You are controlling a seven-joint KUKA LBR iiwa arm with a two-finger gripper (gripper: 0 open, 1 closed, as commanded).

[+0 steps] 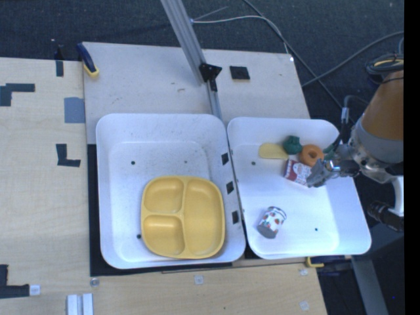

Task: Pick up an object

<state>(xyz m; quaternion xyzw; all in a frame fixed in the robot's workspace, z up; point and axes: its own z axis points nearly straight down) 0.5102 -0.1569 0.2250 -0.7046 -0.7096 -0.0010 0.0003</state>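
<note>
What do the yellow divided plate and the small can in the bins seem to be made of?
Yellow divided plate: probably moulded plastic, with an even matt colour and soft rounded compartment ridges. Small can: likely metal under a printed label, judging by its pale shiny end, though it is too small to be sure.

It was a robotics lab: loose cables [262,20] trailed behind the two white bins [108,176], beside a tape-marked plywood bench [39,195].
</note>
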